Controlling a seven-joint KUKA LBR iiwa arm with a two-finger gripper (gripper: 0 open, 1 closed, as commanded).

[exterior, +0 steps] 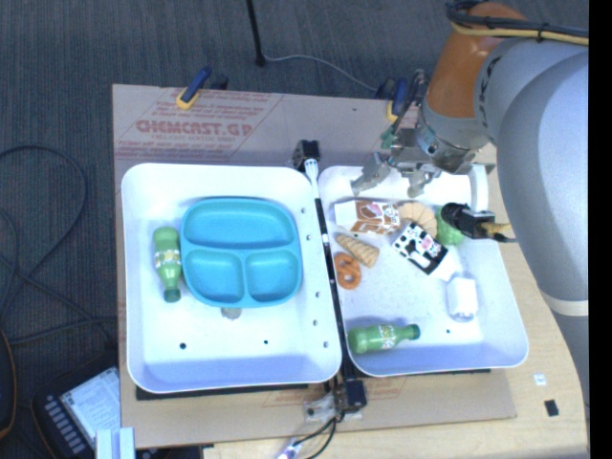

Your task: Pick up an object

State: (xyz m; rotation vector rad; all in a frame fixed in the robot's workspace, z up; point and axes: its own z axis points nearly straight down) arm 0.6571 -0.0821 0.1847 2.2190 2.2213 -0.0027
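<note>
My gripper (395, 181) hangs over the back of the right bin (497, 338), its two fingers spread open with nothing between them. Just below it lie a brown-and-white packet (375, 217) and a beige pastry (413, 210). Further forward are a black-and-white cow-patterned piece (419, 248), a waffle cone (357, 248) and a pretzel (346, 274). A green bottle (382, 336) lies on its side near the bin's front. A small white object (462, 296) rests at the right.
The left bin (143, 352) holds a blue divided tray (239, 251) and a second green bottle (167, 261) beside it. A round green item (448, 228) sits by the right bin's back right. The ridge between the bins (327, 285) runs just left of the pretzel.
</note>
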